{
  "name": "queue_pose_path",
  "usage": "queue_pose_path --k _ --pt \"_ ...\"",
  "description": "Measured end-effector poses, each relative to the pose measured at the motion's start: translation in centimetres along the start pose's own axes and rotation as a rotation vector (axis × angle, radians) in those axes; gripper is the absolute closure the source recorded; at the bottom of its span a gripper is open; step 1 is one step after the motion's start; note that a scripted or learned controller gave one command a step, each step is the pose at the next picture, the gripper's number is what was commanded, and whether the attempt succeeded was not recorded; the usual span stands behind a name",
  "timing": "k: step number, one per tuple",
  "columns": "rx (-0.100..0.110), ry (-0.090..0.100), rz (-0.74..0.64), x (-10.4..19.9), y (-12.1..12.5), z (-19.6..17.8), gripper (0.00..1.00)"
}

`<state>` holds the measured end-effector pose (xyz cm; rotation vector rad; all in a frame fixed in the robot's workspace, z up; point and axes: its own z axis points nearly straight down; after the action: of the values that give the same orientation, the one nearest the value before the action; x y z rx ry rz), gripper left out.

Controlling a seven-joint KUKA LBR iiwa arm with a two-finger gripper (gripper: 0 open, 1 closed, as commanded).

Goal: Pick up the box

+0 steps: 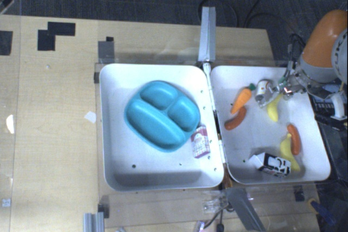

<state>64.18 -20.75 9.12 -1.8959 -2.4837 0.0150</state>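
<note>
My end effector (265,92) hangs over the far part of the right bin (321,168), near the carrot (241,99) and a yellow piece (272,111); whether it is apart or together I cannot tell. The box (274,164), black and white, lies at the near edge of that bin, just beside a banana (286,149) and a sausage (294,139). Left bin (114,133): blue divided plate (162,114), small bottle (200,142) touching its near-right rim.

Blue plate (161,115) (black-and-white box (274,164))
</note>
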Motion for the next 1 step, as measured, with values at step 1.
queue_pose_path --k 1 --pt "0.069 0.031 0.309 -0.22 1.1 0.5 0.0"
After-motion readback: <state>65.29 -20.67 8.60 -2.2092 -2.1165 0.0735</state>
